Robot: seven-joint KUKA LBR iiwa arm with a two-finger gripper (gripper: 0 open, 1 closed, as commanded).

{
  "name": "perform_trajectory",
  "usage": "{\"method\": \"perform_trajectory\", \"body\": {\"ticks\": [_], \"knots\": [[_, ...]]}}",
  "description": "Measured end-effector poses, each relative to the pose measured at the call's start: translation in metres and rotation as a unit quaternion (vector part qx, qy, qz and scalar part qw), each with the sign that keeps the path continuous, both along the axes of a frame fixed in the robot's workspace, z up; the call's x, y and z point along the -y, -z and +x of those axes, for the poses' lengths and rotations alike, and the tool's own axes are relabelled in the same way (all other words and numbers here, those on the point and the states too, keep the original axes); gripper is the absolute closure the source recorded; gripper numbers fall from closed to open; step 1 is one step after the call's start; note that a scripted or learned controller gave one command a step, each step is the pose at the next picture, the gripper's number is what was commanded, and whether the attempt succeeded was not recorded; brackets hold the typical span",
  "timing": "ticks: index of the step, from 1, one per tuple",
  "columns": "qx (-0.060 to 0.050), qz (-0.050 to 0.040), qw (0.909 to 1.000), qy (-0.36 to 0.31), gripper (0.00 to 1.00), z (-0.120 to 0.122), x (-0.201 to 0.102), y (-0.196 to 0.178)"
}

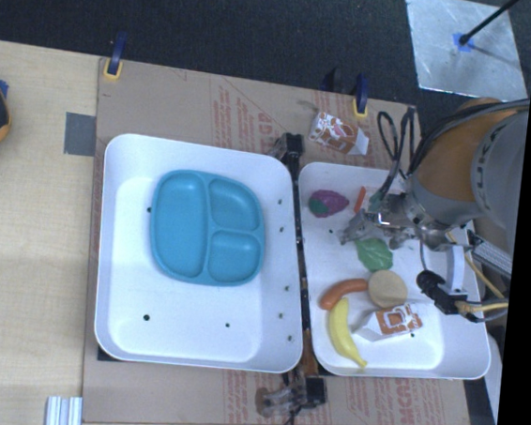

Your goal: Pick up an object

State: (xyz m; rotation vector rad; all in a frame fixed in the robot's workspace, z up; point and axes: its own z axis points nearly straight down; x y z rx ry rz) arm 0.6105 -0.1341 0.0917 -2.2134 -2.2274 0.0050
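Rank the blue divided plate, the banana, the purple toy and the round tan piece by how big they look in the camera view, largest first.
1. Blue divided plate
2. Banana
3. Round tan piece and purple toy: these look alike in size, so no ranking between them.

A tray (209, 227) lies in the left bin (116, 328). In the right bin (462, 364), a banana (344, 335) lies left of a packet (396, 321), beneath a sausage (344, 292).

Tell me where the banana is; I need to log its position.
The banana lies in the right bin, near its front left corner, just below the orange sausage and left of the small printed packet.
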Motion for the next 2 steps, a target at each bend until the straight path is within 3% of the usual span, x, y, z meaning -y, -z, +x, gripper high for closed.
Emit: {"method": "perform_trajectory", "body": {"ticks": [1,2], "knots": [[-0.012,0.0000,0.9999,0.000,0.00,0.041,-0.019,0.003],[0.000,0.0000,1.0000,0.001,0.00,0.013,0.016,0.000]]}}
